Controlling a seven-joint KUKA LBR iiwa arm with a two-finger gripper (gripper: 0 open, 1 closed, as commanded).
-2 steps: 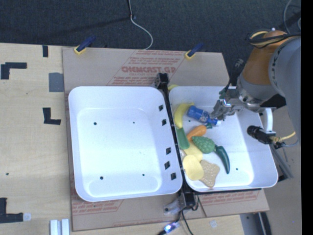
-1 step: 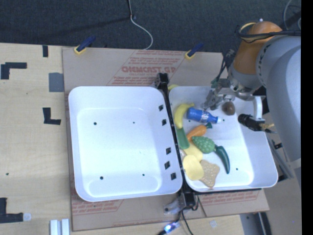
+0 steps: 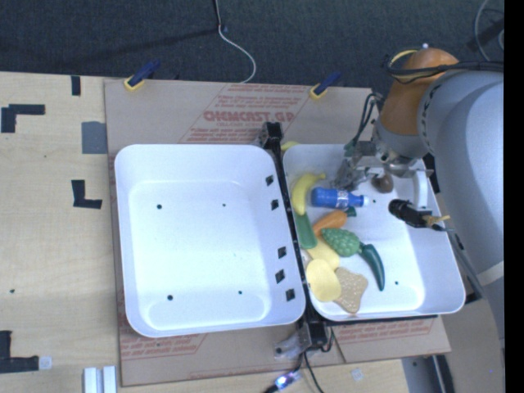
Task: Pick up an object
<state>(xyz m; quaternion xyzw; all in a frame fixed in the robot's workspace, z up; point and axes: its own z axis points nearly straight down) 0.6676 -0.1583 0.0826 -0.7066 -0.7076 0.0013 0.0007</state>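
The right bin [image 3: 426, 289] holds a pile of toy items along its left side. A blue bottle [image 3: 334, 196] lies on its side near the top of the pile, with a yellow banana [image 3: 304, 190] to its left and an orange carrot [image 3: 331, 219] just below it. Lower down are a bumpy green piece [image 3: 341, 241], a dark green pepper [image 3: 373, 265], a yellow piece [image 3: 322, 277] and a tan slice [image 3: 351, 290]. My gripper [image 3: 352, 178] reaches down into this bin, right over the blue bottle's right end.
The left bin [image 3: 196, 236] is beside the right one, with a black hinge strip [image 3: 282, 219] between them. A green stick-like piece [image 3: 304, 232] lies against the divider. A black part [image 3: 408, 213] of the arm hangs over the right bin.
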